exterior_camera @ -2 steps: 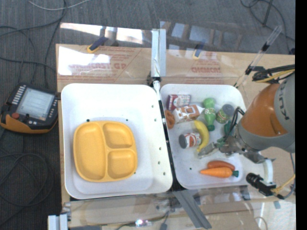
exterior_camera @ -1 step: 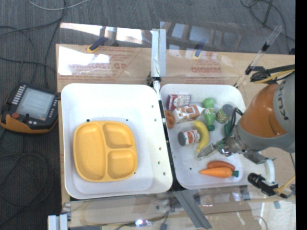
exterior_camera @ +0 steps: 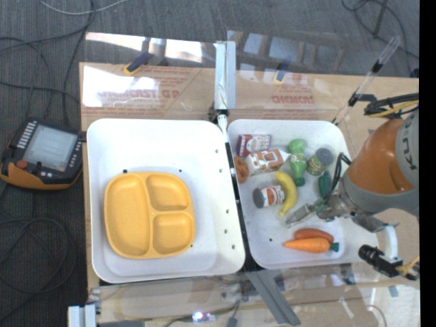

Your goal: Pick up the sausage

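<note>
Sausage [exterior_camera: 313, 234] half-hidden behind carrot [exterior_camera: 310, 246]

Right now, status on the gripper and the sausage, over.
Gripper low in right bin, fingers unclear. Sausage lying free just above carrot, not held. Banana close by gripper's tip.

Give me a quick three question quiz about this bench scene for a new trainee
1. True or false: the yellow divided plate lies in the left bin.
2. Which lies nearest the carrot? A) sausage B) banana C) teach pendant
3. Fill in: the gripper is over the ____ bin.

Key: 1 true. 2 A. 3 right.
</note>
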Controlling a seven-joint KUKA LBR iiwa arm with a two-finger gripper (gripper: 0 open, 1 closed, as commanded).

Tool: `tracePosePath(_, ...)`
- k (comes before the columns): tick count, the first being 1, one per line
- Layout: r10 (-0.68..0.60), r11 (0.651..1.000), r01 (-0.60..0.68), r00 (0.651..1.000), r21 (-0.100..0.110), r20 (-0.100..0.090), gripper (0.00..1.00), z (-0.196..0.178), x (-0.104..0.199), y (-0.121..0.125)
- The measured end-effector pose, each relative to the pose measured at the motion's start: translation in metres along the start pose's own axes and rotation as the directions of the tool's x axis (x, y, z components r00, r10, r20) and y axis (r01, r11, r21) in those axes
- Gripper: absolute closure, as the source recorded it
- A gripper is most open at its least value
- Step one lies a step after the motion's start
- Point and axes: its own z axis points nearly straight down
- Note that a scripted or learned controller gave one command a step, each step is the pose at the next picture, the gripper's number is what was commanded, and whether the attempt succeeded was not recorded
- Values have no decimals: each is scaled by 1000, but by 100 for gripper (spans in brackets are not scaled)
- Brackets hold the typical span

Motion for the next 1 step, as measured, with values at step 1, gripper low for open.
tracePosePath(1, -138, 990, 138, 990, -1, 10, 0, -1, 7, 0)
